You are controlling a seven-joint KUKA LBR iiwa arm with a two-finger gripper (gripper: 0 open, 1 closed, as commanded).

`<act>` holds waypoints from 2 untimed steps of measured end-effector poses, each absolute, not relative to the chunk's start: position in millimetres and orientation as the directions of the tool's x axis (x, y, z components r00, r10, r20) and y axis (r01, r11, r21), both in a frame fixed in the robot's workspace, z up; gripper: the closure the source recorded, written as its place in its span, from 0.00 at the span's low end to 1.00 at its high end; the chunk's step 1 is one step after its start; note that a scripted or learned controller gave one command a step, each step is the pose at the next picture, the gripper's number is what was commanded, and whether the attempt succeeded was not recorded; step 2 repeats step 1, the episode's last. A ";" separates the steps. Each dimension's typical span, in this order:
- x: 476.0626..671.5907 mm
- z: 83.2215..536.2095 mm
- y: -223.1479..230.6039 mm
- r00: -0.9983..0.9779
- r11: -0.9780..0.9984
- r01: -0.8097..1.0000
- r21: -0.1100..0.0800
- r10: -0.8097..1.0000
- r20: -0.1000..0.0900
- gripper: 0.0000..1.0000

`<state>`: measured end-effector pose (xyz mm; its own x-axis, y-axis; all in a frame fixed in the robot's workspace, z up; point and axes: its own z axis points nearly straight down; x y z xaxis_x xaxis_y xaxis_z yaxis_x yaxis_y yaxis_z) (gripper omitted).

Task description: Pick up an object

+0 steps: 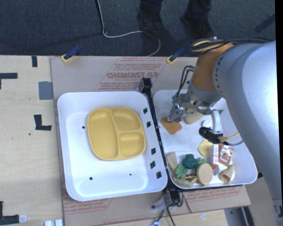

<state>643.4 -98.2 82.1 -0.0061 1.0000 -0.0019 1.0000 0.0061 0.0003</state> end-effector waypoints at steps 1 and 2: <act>609.3 87.8 -96.0 0.001 -0.001 1.000 0.009 1.000 -0.003 0.00; 609.3 87.8 -96.0 0.001 -0.001 1.000 0.009 1.000 -0.003 0.00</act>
